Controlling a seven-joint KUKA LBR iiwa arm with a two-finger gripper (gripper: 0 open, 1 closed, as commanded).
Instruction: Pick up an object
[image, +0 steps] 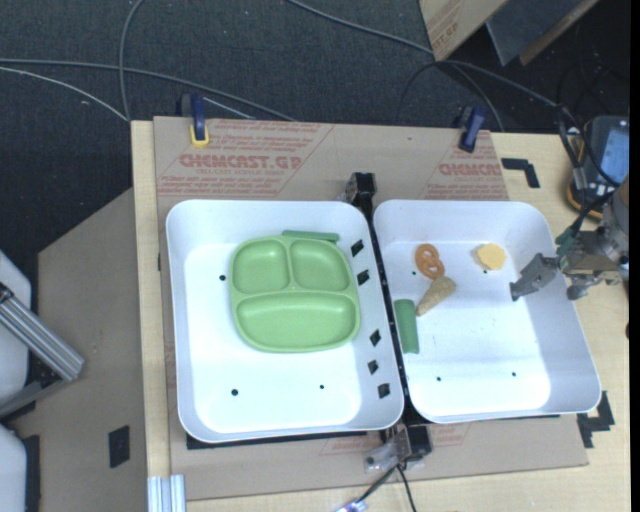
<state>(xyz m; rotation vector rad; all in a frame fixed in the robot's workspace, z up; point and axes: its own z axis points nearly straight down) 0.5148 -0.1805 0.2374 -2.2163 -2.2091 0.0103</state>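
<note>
The right bin (560, 385) holds a small brown pretzel (428, 261), a yellow chunk (490, 257), a tan cone (436, 295) and a green stick (405, 326) lying along its left wall. My gripper (553, 286) hovers at the right rim of this bin, to the right of the yellow chunk and apart from it. Its two grey fingers stand open with nothing between them. In the left bin (200, 390) lies a light green divided plate (294, 293).
Both bins rest on a cardboard sheet (240, 150) clamped at the back by two blue clips (199, 117). Black fixtures (361, 186) line the divider between the bins. Cables run over the dark floor behind the bench.
</note>
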